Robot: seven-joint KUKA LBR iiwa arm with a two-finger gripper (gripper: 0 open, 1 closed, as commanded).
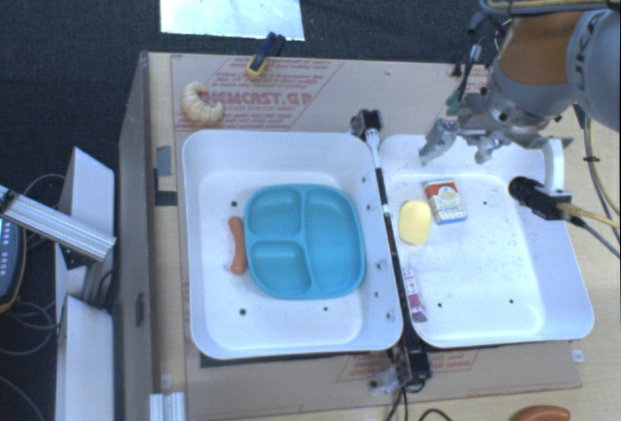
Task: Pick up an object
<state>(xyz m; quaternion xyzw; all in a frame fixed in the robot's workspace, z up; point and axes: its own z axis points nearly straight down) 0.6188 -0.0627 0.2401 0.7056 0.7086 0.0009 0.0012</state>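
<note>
Just below gripper [458, 145] — small box [444, 201].

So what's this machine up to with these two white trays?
A robot arm is reaching in over the right bin, its gripper above the far rim with the fingers spread and nothing between them. It is meant to pick something up. Just below the gripper lie a small red and white box and a yellow lemon-like object. The left bin has a blue divided plate and a little sausage beside it.

camera: fixed overhead | slanted down (bench-wide) | both bins [291, 152] in frame
</note>
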